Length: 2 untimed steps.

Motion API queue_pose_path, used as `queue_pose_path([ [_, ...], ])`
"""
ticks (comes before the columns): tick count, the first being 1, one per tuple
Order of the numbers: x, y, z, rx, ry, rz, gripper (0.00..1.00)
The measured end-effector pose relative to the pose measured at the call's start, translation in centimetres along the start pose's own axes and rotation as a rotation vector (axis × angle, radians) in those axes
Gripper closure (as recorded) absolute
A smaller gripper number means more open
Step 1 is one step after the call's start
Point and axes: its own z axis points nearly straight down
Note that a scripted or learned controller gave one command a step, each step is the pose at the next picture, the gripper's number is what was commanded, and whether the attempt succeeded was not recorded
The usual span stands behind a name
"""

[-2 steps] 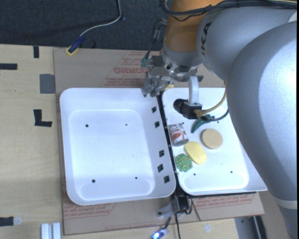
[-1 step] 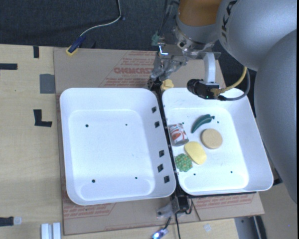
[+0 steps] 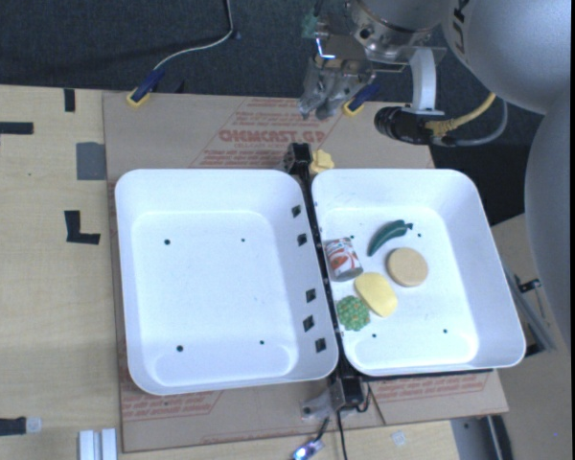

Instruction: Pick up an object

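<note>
1. Pincer (image 3: 326,99) hovers above the desk's far edge; whether released or clenched cannot be told.
2. Objects, including a yellow lemon (image 3: 376,293), lie in the right bin (image 3: 460,199).
3. Approach step: descend over one.

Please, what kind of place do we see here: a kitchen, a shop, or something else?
Most likely a robotics lab bench, not a kitchen. A grey robot arm reaches over two white bins, small toy-like foods such as a green pepper lie in the right bin, and cables run across the bench.
</note>
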Motion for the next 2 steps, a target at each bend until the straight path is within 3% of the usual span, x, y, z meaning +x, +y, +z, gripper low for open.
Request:
queue_pose_path([
  [1,-0.2,-0.1,-5.8,0.001,0.0,0.0,1.0],
  [2,-0.5,-0.2,-14.0,-0.002,0.0,0.0,1.0],
])
